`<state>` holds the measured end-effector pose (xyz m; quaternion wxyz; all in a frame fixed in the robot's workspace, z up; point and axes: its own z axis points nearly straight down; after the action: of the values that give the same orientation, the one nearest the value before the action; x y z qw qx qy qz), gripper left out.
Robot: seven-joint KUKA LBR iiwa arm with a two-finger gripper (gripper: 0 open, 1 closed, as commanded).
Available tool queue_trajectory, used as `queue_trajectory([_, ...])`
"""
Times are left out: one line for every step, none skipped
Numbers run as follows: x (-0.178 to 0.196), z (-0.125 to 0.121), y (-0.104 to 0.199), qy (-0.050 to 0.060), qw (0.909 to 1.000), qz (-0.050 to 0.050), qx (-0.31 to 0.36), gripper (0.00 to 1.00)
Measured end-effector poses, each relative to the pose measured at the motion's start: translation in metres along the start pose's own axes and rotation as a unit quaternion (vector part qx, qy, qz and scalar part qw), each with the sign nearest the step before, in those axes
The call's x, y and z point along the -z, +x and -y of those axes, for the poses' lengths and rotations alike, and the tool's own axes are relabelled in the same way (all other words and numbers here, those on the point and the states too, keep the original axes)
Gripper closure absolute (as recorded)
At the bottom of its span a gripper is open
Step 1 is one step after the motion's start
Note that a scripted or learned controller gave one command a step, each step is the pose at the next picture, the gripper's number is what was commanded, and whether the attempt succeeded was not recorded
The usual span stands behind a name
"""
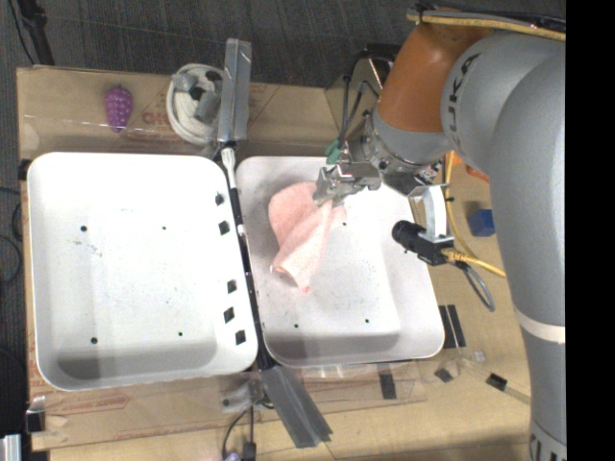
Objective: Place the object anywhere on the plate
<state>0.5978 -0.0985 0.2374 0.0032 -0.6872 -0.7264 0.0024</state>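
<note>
The gripper (332, 182) stood over the right bin (404, 327), its fingers apparently pinching the top corner of a pink cloth (300, 230) draped near the bin's left wall. Grasp step in hand. No plate identifiable; next move required lifting and locating it.

Honestly can't tell if the metal two-finger gripper (332, 182) actually has the floppy pink cloth (300, 233), since the fingertips blur right into the cloth's top edge. The big grey arm with the orange band (500, 113) covers the right white bin's (384, 325) far right corner and runs off the frame's bottom.
</note>
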Motion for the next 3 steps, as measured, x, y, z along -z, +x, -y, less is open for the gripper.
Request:
queue_trajectory([-0.007, 0.000, 0.003, -0.001, 1.0000, 0.000, 0.004, 1.00])
queue_trajectory([0.000, -0.014, 0.058, -0.002, 0.9787, 0.001, 0.205, 1.00])
queue_trajectory([0.005, -0.026, 0.101, -0.003, 0.9174, 0.003, 0.398, 1.00])
